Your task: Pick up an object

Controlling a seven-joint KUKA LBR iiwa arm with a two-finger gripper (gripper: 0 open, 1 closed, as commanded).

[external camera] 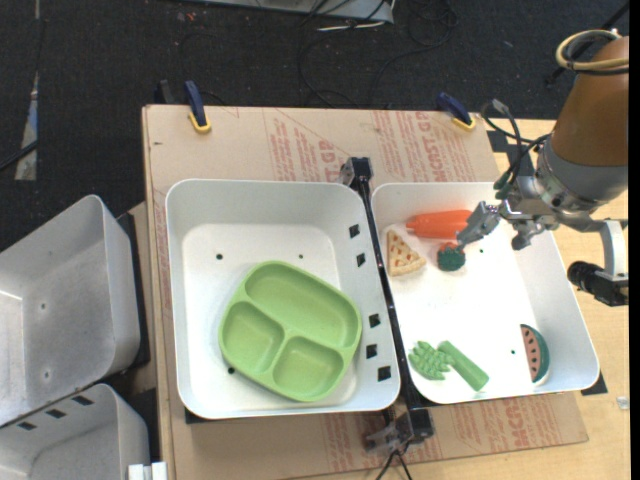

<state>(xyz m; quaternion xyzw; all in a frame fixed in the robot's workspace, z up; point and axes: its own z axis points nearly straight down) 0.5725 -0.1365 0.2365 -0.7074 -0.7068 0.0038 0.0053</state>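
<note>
The right bin [560, 268] holds an orange carrot [438, 223] at its far left, a tan waffle wedge [404, 255] beside it, and a small dark green piece [451, 260] just below the carrot. A green leafy toy [448, 362] and a watermelon slice [535, 352] lie near the front. My gripper [493, 239] hovers over the far part of this bin, to the right of the carrot. It is open with nothing between its fingers, and its left finger [477, 225] ends close above the dark green piece.
A light green divided plate [290, 330] lies in the left bin [200, 218]. A black divider with a clamp [372, 258] runs between the bins. More white bins [60, 298] stand off the bench at left. Cables lie on the dark floor behind.
</note>
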